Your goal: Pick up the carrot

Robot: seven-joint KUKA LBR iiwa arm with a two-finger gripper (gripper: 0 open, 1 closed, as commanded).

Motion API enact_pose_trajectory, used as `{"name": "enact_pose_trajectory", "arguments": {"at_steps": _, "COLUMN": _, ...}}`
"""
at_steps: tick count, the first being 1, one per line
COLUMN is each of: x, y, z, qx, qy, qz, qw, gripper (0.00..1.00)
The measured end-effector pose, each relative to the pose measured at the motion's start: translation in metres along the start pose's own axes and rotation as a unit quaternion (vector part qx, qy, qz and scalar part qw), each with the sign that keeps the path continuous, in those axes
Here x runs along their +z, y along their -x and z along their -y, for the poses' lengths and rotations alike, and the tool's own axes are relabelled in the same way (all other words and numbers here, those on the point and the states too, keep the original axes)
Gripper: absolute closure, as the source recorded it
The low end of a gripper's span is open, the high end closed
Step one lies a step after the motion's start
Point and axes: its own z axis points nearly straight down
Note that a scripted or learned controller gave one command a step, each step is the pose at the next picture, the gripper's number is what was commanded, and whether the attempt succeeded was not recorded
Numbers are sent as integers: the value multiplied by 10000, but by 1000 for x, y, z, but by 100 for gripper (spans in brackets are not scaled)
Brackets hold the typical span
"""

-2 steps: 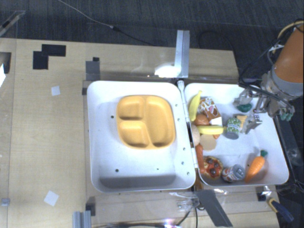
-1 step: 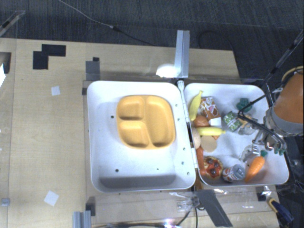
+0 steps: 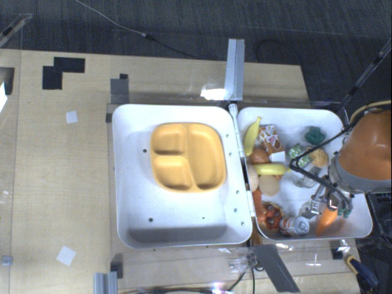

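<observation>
The carrot (image 3: 326, 221) is a short orange piece lying near the front right corner of the right bin (image 3: 361, 230). My gripper (image 3: 329, 206) hangs directly over the carrot's upper end, touching or almost touching it. The grey arm with its orange band (image 3: 369, 151) reaches in from the right and covers the bin's right side. The gripper's own body hides how it meets the carrot.
A yellow divided plate (image 3: 187, 157) sits in the left bin (image 3: 131, 225). The right bin also holds two bananas (image 3: 251, 136) (image 3: 272, 169), a snack packet (image 3: 270, 138), a green item (image 3: 315, 135), red pieces (image 3: 269, 213) and a small can (image 3: 298, 226) just left of the carrot.
</observation>
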Motion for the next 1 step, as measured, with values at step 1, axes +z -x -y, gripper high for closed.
{"name": "enact_pose_trajectory", "arguments": {"at_steps": 1, "x": -13, "y": 3, "z": -2, "qx": -29, "qy": 6, "qz": 40, "qw": 10000, "gripper": 100}}
